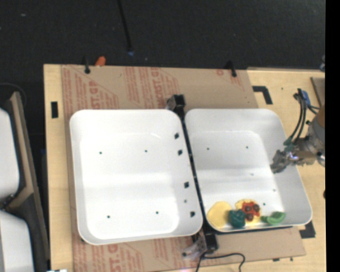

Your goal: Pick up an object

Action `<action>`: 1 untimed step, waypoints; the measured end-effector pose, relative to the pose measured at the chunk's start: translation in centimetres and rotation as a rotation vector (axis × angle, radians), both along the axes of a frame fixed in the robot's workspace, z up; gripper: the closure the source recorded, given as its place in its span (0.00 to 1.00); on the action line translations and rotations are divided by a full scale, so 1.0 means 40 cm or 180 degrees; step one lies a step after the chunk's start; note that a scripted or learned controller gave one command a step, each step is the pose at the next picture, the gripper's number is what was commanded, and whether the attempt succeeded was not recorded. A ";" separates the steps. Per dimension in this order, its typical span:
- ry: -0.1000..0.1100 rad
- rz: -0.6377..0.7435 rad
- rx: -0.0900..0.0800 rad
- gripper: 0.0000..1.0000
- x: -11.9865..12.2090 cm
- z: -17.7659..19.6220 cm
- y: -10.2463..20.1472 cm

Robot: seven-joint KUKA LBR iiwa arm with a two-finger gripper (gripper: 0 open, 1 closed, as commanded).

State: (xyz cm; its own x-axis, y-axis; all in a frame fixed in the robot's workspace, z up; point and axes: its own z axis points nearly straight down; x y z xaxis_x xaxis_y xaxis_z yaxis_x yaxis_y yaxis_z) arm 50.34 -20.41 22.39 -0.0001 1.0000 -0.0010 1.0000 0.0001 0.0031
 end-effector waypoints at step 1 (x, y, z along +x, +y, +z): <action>0.0005 0.0009 0.0002 1.00 0.040 0.020 0.101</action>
